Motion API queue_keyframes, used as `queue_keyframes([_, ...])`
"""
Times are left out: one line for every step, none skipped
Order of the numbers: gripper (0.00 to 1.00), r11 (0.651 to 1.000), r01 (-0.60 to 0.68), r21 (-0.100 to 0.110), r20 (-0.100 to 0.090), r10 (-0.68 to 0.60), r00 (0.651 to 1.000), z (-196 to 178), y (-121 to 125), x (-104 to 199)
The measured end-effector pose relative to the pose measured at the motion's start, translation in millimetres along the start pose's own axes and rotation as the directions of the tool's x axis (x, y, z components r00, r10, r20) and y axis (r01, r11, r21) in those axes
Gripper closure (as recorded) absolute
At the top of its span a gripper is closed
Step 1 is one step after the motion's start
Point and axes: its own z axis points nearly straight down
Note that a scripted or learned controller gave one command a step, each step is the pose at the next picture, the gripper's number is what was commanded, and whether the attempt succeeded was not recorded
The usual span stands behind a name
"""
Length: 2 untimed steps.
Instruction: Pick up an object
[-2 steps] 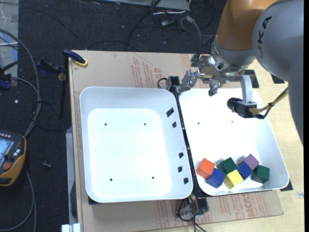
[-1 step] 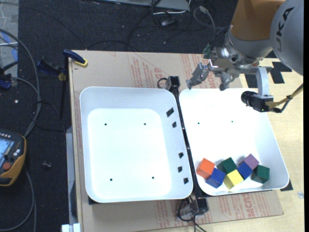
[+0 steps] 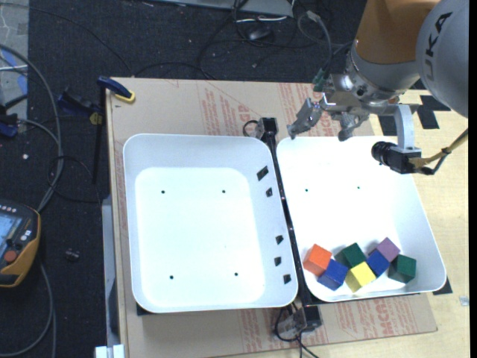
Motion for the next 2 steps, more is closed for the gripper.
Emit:
queue_keyframes([0.0, 1.0, -0.002, 0.004, 0.0, 0.002, 1.0, 37, -92, -9])
queue_keyframes([0.0, 1.0, 0.001, 0.002, 0.0, -0.001, 1.0, 74, 6, -5])
